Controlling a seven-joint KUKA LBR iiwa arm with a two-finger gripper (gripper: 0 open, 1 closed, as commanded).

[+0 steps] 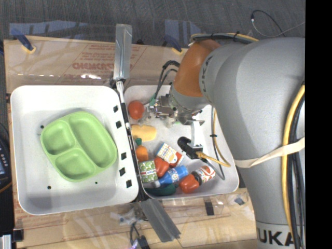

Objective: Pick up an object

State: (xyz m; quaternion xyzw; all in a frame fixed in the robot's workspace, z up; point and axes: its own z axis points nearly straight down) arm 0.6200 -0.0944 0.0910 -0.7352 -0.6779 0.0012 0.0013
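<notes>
Objects for picking lie heaped in the right bin (224, 183), none of them lifted yet as far as the view shows. The jaws (165, 109) hang low over the upper part of that bin, but the wrist and its cabling hide them, so whether they are spread or pressed together cannot be told, and nothing is visibly pinched. Just to the left of the jaws sits a red tomato (136, 108); just below and left of them lies a yellow piece (144, 133). Farther below are a small carton (168, 152), an orange piece (141, 153), a blue bottle (174, 175) and a red can (199, 177), all resting on the bin floor. A green divided plate (78, 145) sits in the left bin (23, 102), well away from the jaws. By this showing the approach looks made, while the grasp and the lift are judged still to come.
</notes>
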